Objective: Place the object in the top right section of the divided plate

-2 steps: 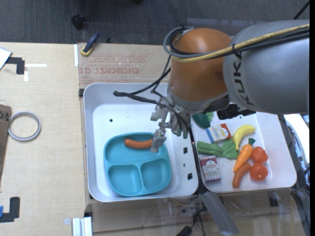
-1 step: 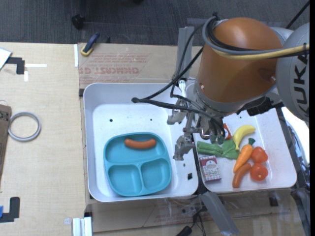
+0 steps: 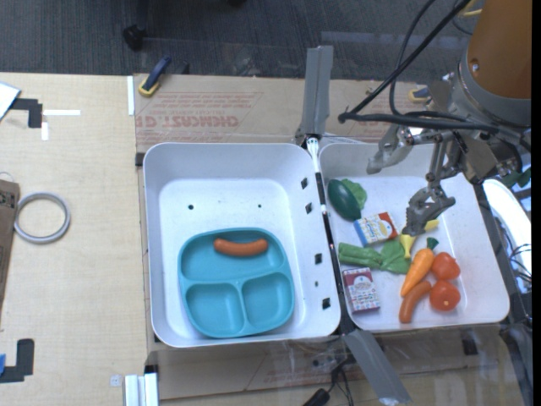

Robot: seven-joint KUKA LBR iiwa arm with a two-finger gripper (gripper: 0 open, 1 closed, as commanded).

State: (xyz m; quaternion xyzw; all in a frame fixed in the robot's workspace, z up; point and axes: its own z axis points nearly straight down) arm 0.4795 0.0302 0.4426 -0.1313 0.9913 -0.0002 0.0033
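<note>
Gripper (image 3: pixel 420 216) low in right bin (image 3: pixel 482 311) over toy food; grip state unclear. Hot dog (image 3: pixel 241 246) lies in blue divided plate's (image 3: pixel 199 299) long upper section; placement apparently pending.

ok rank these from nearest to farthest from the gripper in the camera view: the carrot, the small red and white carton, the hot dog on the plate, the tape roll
Measured from the gripper, over the right bin:
1. Carrot, just below it in the right bin.
2. Small red and white carton, at the right bin's lower left.
3. Hot dog, in the blue plate's long top section, left bin.
4. Tape roll, on the bench at far left.
</note>
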